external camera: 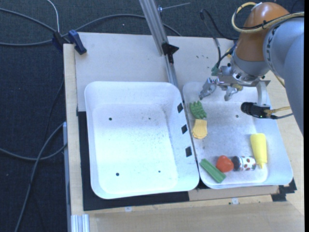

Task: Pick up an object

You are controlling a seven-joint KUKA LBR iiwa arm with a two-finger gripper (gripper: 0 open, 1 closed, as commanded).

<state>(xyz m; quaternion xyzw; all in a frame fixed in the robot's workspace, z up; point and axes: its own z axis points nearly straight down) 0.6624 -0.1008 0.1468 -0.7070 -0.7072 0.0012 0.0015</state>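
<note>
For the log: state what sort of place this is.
Probably a robotics lab bench set up for grasping trials: a grey arm reaches over two white bins, toy-like items such as a yellow bottle lie in one, and loose cables trail across dark carpet.

pincer (218,90) above right bin (276,140), toys (224,164)

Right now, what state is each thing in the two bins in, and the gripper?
Two-finger gripper: above right bin's far end, fingers apart, holding nothing.
Yellow corn cob with green leaves: lying by left wall.
Yellow plastic banana: lying, untouched.
Red tomato-like toy: resting beside spotted cylinder.
Green flat stick: lying near front rim.
</note>
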